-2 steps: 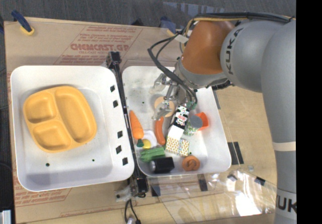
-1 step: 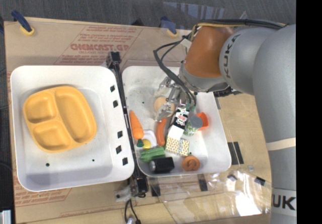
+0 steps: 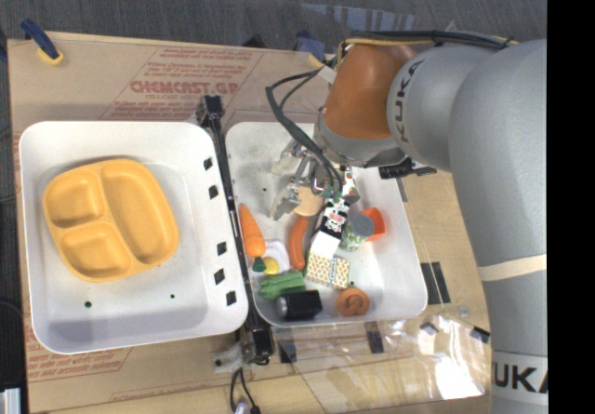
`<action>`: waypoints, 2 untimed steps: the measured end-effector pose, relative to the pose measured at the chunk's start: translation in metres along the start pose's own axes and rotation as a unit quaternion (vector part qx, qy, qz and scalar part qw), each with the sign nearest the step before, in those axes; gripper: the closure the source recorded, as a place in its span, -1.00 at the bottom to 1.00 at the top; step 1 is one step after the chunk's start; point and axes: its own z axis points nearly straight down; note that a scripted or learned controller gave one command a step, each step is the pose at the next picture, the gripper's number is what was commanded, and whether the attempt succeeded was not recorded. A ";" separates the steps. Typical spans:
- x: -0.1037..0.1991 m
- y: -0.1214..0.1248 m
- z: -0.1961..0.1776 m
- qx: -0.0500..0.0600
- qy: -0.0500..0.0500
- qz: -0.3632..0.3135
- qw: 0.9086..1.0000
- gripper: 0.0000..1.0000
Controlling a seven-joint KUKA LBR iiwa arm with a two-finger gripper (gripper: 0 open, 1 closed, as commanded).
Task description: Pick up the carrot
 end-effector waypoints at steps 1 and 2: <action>0.060 0.063 -0.108 -0.003 -0.004 -0.032 0.999 -1.00; 0.060 0.007 -0.051 0.002 0.006 -0.055 0.998 -1.00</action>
